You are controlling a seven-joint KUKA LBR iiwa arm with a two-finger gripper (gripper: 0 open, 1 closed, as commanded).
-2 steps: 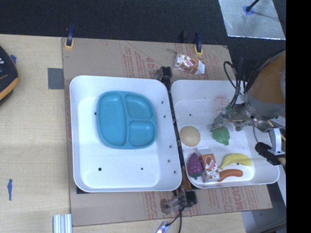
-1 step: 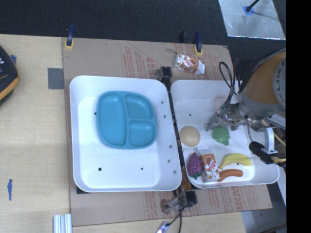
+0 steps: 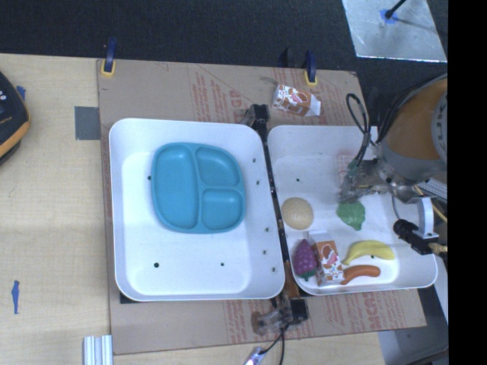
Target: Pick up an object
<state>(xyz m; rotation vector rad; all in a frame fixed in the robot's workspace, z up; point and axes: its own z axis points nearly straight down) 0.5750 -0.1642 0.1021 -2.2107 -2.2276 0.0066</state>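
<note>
The right bin (image 3: 319,147) holds several toy foods. A tan round bun (image 3: 297,213) lies near its left wall. A green leafy piece (image 3: 351,216) sits in the middle. Along the front lie purple grapes (image 3: 305,258), a small printed carton (image 3: 328,261), a yellow banana (image 3: 370,251) and a red sausage (image 3: 360,273). My gripper (image 3: 355,188) reaches in from the right and hangs just behind and above the green piece, very close to it. Whether it touches the green piece I cannot tell.
The left bin (image 3: 129,265) carries a blue divided plate (image 3: 198,187). A small snack packet (image 3: 296,101) lies on the cardboard behind the right bin. Clamps and cables sit at the bins' junction, back and front. A dark device pokes in at the far left edge.
</note>
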